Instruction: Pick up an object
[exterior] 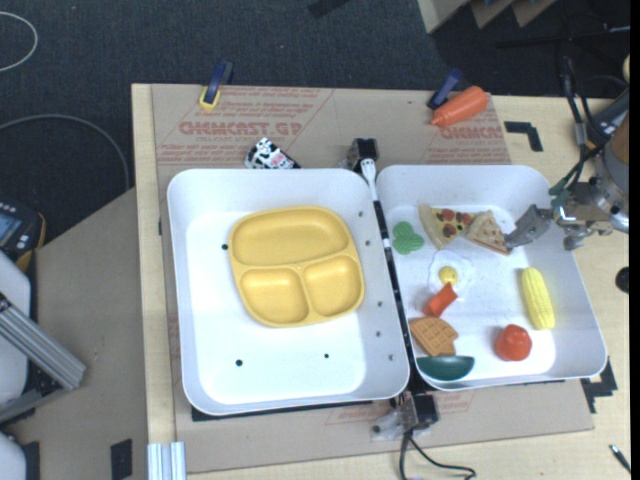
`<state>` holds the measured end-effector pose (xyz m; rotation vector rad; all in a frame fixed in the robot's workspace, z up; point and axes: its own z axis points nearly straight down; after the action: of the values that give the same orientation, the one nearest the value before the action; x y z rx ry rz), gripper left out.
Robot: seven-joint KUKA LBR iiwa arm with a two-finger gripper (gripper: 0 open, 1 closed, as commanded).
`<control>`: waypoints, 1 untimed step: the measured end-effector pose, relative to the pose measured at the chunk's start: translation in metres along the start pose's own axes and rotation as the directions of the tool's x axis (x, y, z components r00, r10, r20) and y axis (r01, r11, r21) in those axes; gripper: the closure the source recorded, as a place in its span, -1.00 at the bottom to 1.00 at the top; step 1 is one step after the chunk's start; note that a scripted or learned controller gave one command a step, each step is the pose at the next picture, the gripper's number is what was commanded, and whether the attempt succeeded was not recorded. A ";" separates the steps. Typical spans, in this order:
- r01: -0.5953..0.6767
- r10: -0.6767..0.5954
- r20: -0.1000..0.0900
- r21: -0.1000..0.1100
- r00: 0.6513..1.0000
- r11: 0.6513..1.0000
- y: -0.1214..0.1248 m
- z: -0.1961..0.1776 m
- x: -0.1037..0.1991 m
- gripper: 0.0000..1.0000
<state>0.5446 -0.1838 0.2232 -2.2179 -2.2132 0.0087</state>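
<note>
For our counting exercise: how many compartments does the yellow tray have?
3: one long compartment across the far side, and two smaller ones at the near side, one left and one right. The yellow tray sits in the left bin.

Claw (pixel 527 226) beside pizza slice (pixel 462 224), right bin (pixel 575 298).

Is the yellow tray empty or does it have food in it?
Empty. The yellow tray in the left bin shows three bare compartments; the toy food, like the corn, lies in the right bin.

The arm (pixel 612 183) is cut off by the edge at three o'clock, and the pincer (pixel 527 228) is too small to read its fingers.
</note>
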 end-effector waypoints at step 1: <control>0.002 -0.002 0.002 -0.010 1.000 1.000 0.002 -0.005 0.000 -1.00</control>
<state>0.5470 -0.1838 0.2284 -2.2219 -2.2220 -0.0002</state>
